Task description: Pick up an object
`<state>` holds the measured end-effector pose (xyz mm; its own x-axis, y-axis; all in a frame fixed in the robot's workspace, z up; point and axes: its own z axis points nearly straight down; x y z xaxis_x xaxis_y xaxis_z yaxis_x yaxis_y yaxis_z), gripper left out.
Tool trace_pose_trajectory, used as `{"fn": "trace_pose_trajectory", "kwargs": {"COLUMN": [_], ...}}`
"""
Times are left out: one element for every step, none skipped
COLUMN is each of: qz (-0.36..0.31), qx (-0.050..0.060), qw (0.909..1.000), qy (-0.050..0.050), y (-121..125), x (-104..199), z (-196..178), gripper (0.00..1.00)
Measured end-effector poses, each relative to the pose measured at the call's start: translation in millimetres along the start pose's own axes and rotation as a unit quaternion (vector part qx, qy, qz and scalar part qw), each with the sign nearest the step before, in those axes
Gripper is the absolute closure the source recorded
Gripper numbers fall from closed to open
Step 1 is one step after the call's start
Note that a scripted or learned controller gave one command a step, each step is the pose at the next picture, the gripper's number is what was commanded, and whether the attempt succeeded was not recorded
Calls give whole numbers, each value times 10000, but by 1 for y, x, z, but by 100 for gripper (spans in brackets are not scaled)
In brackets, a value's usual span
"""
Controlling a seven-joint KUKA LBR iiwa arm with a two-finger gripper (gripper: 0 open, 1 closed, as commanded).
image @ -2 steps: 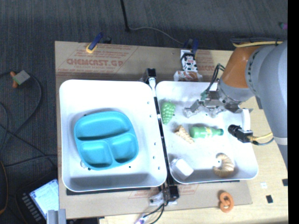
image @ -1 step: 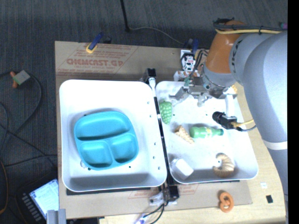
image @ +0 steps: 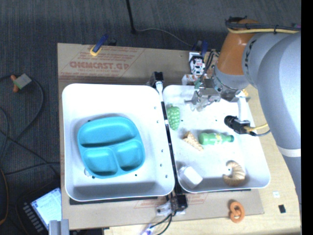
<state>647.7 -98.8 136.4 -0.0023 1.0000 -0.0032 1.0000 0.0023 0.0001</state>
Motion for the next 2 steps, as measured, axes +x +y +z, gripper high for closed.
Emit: {"fn": "trace_pose_trajectory", "kwargs": {"qz": [-1,7], "qx": [2,-24], "qw": [10000,10000], "qy": [-2,-1], "y": [0,0], "x": [0,3], "z": [0,49], "gripper": [0,0]}}
